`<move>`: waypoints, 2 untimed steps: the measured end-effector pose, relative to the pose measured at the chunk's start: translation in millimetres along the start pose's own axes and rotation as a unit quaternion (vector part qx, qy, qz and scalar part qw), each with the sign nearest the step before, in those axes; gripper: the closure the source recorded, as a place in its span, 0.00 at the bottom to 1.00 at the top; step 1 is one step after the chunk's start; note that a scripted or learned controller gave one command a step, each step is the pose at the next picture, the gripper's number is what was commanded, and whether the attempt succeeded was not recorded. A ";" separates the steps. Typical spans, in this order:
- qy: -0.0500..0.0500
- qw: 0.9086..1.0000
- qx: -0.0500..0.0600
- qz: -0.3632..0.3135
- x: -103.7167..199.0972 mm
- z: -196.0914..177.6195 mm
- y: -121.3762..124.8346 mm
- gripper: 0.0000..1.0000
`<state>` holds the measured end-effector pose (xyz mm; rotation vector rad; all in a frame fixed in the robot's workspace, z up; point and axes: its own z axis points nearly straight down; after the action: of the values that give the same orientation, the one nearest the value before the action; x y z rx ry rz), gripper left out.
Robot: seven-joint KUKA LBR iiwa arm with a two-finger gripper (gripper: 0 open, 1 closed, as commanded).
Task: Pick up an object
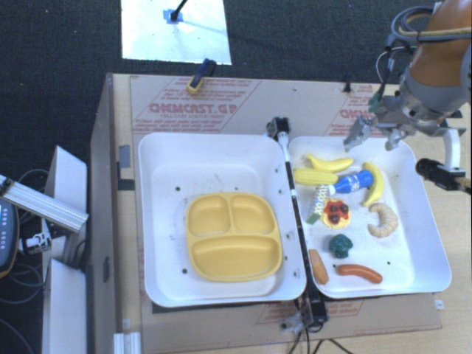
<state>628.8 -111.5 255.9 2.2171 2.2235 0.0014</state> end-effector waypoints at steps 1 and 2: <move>0.001 1.000 0.002 -0.001 17.5 128.1 37.9 0.00; -0.003 1.000 -0.007 -0.001 20.3 163.4 44.3 0.00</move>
<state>673.3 -91.2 92.5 2.2037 2.2162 0.0110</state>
